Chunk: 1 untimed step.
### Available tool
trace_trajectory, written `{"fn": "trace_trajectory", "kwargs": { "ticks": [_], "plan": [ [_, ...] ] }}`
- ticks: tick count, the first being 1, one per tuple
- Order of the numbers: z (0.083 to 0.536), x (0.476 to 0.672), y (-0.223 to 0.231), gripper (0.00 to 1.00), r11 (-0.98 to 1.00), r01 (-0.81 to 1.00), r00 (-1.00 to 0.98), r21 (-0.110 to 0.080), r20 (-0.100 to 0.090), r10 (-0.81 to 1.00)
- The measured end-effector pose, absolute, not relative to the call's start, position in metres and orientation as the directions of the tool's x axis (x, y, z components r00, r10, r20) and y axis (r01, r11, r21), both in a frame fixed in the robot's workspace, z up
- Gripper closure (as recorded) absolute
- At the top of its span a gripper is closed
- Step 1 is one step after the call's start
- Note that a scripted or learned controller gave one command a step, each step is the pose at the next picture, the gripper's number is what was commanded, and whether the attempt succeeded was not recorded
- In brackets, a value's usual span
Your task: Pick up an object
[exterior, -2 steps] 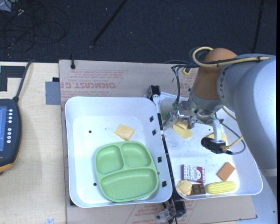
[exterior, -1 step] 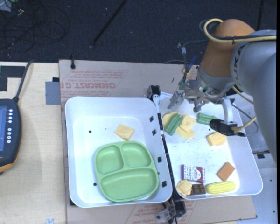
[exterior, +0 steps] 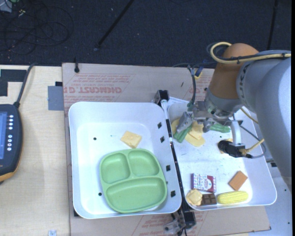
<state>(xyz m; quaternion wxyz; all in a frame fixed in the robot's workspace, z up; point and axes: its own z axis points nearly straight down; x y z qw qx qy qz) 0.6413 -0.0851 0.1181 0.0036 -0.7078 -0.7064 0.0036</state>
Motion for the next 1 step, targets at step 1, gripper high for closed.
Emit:
{"fn": "trace_trajectory", "kwargs": {
  "ticks": [1],
  "plan": [
    [0.0867, 0.6431, -0.1242, 0.00, -0.002, 1.000, 0.002, -0.004, -0.001, 1.000]
  ]
}}
